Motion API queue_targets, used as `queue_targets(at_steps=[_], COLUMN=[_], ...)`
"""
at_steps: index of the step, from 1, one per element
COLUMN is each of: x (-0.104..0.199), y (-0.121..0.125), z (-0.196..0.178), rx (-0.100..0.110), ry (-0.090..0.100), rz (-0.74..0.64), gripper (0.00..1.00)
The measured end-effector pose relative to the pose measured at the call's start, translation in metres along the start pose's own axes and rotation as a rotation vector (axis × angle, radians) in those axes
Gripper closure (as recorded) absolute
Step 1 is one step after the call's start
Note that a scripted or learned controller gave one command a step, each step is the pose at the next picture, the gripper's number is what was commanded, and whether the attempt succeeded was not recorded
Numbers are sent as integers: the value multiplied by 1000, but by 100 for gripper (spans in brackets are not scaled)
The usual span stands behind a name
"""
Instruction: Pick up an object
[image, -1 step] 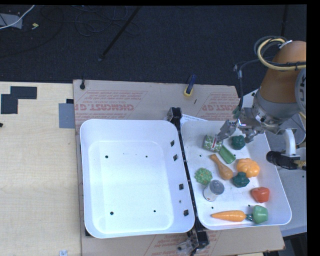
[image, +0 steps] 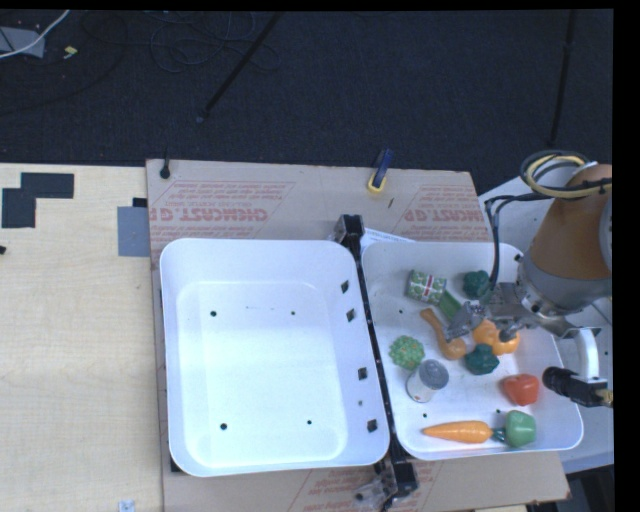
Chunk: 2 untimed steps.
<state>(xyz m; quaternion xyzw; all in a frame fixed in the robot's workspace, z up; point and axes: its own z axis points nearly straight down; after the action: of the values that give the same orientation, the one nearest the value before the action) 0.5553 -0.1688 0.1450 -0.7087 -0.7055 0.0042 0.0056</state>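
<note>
- The gripper (image: 487, 322) reaches into the right bin (image: 545, 440) from its right edge, low over a small orange piece (image: 497, 340)
- Whether its fingers are spread or closed around anything cannot be told
- The carrot (image: 459, 432) lies along the bin's near edge, long axis left–right, tip pointing left, green top (image: 519, 428) toward the right corner

My two bins (image: 260, 262) looked like smooth, glossy white plastic on printed brown cardboard (image: 240, 205), the bench (image: 70, 340) pale matt wood, the carrot (image: 458, 432) shiny orange plastic.
</note>
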Motion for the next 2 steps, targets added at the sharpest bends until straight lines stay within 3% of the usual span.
queue_targets(at_steps=[1,2], x=[-8,-8], y=[79,75], z=[57,47], rx=[-18,-10], ry=[-3,0], rz=[-8,-5], gripper=[0,100])
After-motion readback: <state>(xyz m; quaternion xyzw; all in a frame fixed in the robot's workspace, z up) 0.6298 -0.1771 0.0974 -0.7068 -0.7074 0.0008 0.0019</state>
